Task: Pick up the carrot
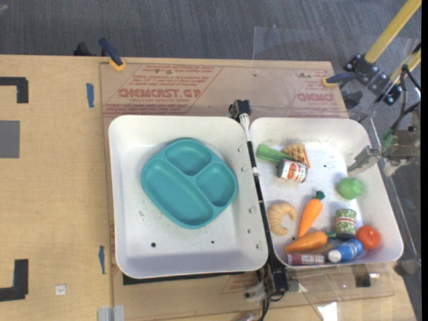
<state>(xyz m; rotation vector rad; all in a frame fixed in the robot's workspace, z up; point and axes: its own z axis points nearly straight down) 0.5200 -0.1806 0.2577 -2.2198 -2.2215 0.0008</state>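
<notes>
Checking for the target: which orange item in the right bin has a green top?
The carrot, tapered with a green tip; the tomato is round, at the bin's right edge.

From the right-hand side of the camera view, the robot's grey metal arm (400, 146) reaches in low. Little of it is visible, and that part is pale and blurred. At its tip the slim grey two-finger gripper (364, 159) points down and to the left, tilted rather than upright. The blur hides how the tool's end is set. Nothing can be seen gripped in it.
</notes>
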